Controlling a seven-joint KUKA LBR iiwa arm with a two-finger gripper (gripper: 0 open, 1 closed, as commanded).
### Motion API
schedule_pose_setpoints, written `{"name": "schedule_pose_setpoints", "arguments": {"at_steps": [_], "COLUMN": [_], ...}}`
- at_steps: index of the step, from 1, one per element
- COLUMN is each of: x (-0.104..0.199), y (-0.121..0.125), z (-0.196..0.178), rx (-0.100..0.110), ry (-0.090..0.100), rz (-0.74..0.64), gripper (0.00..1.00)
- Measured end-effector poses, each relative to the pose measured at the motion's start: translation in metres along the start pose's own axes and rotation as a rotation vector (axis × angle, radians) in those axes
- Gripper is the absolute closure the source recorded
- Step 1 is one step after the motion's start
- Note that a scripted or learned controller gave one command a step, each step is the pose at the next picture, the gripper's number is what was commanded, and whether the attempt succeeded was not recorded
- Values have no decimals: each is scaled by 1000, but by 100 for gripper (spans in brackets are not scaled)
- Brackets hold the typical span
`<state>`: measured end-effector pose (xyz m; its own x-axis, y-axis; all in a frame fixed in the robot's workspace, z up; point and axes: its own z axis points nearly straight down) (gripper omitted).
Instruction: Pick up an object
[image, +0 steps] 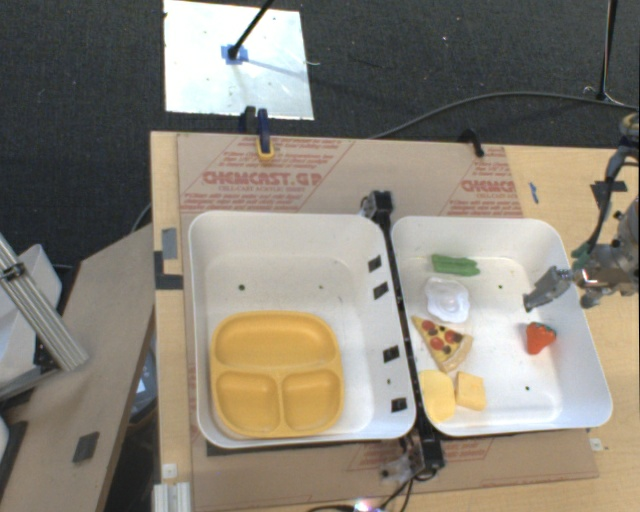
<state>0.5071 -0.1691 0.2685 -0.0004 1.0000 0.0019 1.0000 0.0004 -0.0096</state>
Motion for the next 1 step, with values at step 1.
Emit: {"name": "schedule_pose_setpoints", "arguments": {"at_steps": [1], "x": [1], "y": [2], "z": [-6], "rx": [-11], "ry": [-3], "rz": [-3], "gripper": [0]}}
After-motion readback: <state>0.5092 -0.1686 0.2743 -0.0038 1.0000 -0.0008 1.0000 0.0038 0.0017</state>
